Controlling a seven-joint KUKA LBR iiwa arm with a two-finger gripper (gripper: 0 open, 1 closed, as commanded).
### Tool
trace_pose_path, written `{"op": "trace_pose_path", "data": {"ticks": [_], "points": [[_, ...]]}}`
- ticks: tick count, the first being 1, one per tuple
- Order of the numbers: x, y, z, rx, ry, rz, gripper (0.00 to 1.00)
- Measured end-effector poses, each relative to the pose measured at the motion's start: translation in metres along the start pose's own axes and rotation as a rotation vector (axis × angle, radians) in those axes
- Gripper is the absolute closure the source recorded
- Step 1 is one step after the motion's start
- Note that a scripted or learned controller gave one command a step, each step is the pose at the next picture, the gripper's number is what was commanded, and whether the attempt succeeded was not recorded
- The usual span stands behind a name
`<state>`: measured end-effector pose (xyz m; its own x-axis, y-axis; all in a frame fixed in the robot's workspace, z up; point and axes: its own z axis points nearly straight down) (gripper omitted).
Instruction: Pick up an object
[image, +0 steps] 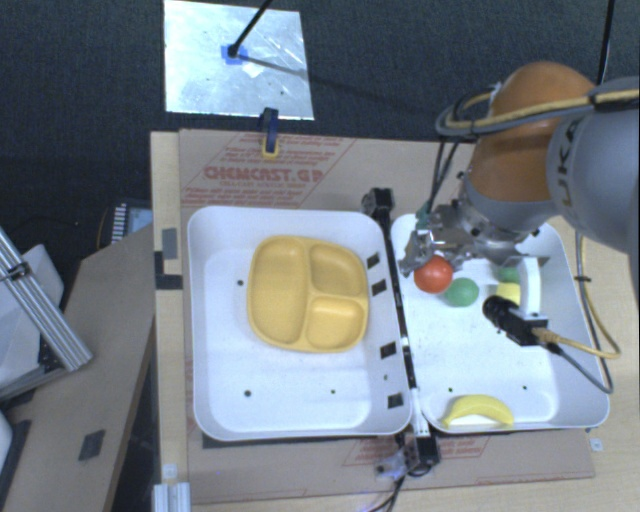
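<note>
Well, nearest to you a banana (478, 409) lies by the front wall of the right bin (470, 350), well apart from everything else in there. Beside it, the left bin (220, 390) holds one thing, a yellow divided plate (306, 293), which lies flat toward the middle and far half of the floor. The two bins meet along a seam lined with small black tabs (378, 288).

Look further back in the right bin and you find the red ball (433, 276), near the seam and in the far half. A green ball (462, 292) sits just beside it on the side away from the seam, and the two look to be touching. Past the green ball you see a yellow piece (507, 293) and a green piece (510, 272), both partly hidden, so you cannot say what they are.

The claw (420, 252) hangs right over the far edge of the red ball. You cannot tell whether it is wide or narrow, nor whether it touches the ball; nothing shows as gripped. Above it the grey arm (590, 170) with its orange band (530, 120) comes in from the right and covers the far right corner of that bin.

Beyond the bins a cardboard sheet with red print (265, 172) shows, with a yellow clip (270, 140) at its far edge. Farthest off, a silvery square (238, 60) lies on the dark floor.
</note>
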<state>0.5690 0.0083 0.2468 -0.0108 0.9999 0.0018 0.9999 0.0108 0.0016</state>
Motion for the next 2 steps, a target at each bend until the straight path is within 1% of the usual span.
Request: {"op": "trace_pose_path", "data": {"ticks": [1,2], "points": [[0.054,0.006,0.013,0.000,0.000,0.000,1.00],[0.100,-0.010,0.014,0.002,0.000,0.001,1.00]]}}
